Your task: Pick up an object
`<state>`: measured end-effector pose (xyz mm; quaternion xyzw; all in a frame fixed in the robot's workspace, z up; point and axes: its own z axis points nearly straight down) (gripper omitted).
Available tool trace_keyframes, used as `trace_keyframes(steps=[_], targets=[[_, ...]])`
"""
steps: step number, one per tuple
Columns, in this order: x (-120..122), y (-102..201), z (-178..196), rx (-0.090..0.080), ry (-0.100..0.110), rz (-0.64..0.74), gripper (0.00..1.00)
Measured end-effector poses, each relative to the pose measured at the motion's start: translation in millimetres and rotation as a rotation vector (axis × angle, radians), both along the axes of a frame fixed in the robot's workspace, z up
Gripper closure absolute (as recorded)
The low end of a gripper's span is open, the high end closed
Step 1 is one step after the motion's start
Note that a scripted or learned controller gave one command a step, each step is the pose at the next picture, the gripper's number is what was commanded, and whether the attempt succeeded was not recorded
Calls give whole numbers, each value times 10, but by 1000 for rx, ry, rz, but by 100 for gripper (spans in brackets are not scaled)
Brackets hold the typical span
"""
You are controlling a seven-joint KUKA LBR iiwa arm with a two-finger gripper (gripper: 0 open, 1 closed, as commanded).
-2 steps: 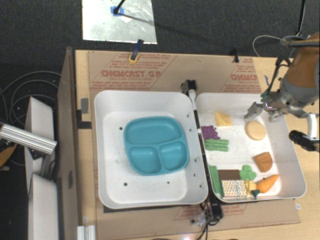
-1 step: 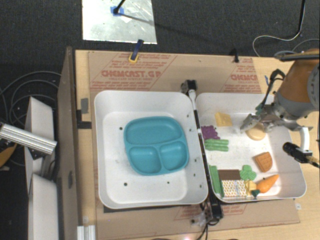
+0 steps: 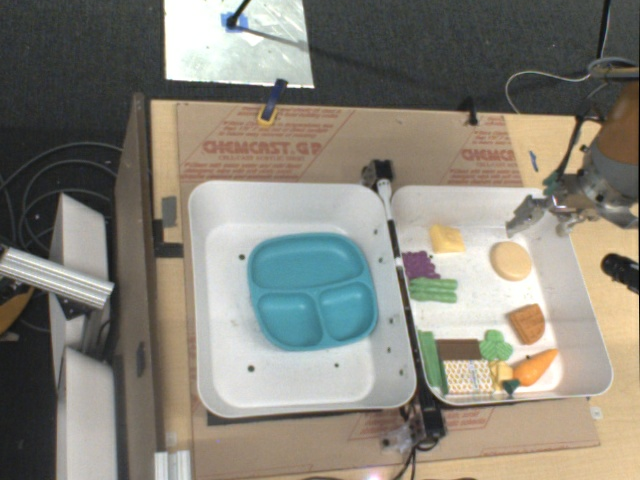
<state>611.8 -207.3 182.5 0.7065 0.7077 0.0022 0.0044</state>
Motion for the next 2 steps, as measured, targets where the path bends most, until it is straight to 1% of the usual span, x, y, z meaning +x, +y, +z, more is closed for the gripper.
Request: trace_keyframes(steps=[1, 2], targets=[[-60, 11, -460, 2, 10, -1, 0], [-111, 13, -833, 2, 9, -1, 0]])
